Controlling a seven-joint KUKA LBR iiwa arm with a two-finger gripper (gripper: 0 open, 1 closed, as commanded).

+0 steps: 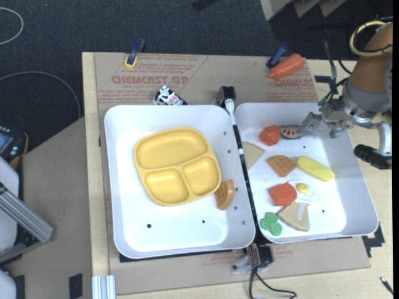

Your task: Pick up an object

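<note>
Two white bins (124, 229) — one yellow tray (177, 165), one corn cob (315, 168).

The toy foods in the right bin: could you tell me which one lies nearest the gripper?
The watermelon slice, beside the gripper at the bin's far edge. The red tomato lies just beyond it; the corn and waffle sit farther off.

Two white bins (124, 229) sit on a tan desk (93, 167) printed with faded red lettering. A yellow divided plate (177, 165), a yellow corn cob (315, 169), a red tomato (270, 135), a green broccoli-like piece (270, 223), and possibly a black-and-white spotted cow toy (168, 96).
</note>
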